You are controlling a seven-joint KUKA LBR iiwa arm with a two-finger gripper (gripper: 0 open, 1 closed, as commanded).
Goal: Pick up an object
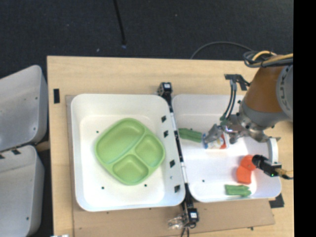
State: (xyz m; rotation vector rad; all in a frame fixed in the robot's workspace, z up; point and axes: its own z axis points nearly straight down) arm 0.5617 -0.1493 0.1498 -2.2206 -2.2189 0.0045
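Reaching stage, judging by the gripper (216,138) low in the right bin (207,105), just right of the green stick (190,135). Jaw state: cannot tell. Next: centring over that stick, closing, lifting straight up

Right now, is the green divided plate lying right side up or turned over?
Right side up: the green divided plate shows its three hollow compartments, lying flat in the left bin.

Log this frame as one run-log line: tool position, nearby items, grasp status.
tool low in right bin | beside green piece | orange object and green object lying apart | green plate in left bin | grasp unconfirmed
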